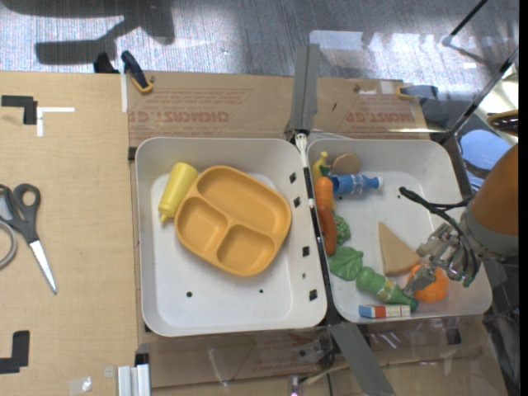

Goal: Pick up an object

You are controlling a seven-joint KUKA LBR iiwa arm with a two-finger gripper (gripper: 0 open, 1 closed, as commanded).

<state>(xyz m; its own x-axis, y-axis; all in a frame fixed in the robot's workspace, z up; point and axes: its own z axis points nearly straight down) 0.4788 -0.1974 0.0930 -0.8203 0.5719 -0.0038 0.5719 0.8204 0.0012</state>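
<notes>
Over the right bin's near right corner, the end effector (431, 272) sits low on a small orange fruit toy (432, 288).
Round and bright orange, the toy lies against the right bin (396, 151) wall, beside a tan wedge (396, 250) and green pieces (363, 272); whether the end effector is released or clenched, I cannot tell. A yellow divided tray (233, 219) lies in the left bin (223, 312).
</notes>
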